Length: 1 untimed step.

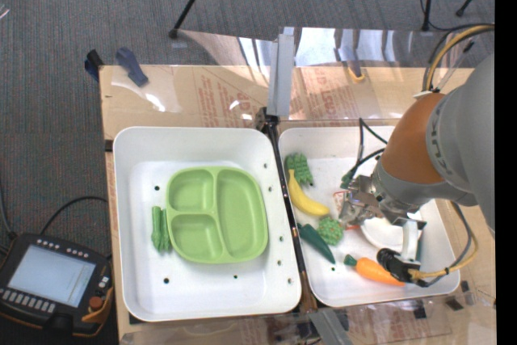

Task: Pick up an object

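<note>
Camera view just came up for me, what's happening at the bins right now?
The arm is reaching into the right bin, its claw low among the toy food. It is right beside the green broccoli piece and the banana; nothing is visibly held. A carrot, a dark green vegetable and another leafy green piece also lie there. The left bin holds a green divided plate with a green pod beside it.

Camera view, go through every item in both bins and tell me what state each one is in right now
Green divided plate: upright in left bin, compartments bare.
Green pod: flat, left of the plate.
Banana: lying in right bin.
Carrot: lying near right bin's front edge.
Gripper: low over right bin, near the broccoli.
</note>
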Tool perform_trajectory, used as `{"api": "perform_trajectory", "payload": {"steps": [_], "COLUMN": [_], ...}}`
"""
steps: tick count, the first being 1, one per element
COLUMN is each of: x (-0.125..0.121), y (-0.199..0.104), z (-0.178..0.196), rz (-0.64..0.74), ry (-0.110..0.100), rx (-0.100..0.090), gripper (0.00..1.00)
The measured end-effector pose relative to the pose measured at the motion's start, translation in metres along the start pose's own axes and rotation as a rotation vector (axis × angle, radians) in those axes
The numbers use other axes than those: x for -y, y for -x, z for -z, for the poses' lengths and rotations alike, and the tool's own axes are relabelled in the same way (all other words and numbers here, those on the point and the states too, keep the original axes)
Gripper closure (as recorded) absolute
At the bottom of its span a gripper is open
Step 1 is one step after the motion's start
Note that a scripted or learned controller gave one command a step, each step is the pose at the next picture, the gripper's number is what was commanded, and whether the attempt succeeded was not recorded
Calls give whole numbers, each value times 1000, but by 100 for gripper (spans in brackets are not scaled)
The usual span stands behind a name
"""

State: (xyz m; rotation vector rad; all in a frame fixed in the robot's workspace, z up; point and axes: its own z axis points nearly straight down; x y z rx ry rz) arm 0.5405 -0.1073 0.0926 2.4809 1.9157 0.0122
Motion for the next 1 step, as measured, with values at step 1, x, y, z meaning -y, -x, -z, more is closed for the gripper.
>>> {"api": "perform_trajectory", "payload": {"steps": [1], "x": [0], "y": [-2], "z": [-1], "rz": [2], "ry": [-1], "rx": [-2], "gripper": [0]}}
